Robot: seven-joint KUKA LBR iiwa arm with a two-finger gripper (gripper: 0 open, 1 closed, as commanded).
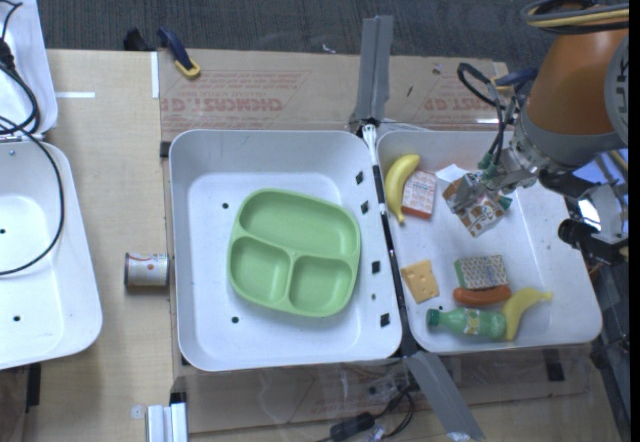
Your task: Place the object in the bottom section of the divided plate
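Plate [293, 252], green and divided, lies in the left bin [190, 230] with all three sections bare, so by my reckoning the picking step is in hand. In the right bin [580, 320], going from near to far, lie a bottle [466, 322], a cheese wedge [421, 280], and a small packet [480, 211] under the pincer [492, 185] at about one o'clock; whether the pincer grips it or how wide it stands I cannot tell. Next calls for a sure hold and lift, then a carry toward nine o'clock to the plate's near section.

- We see the grey arm with orange band [575, 80] reaching in from the right.
- Its two-finger gripper [478, 198] points down-left, low.
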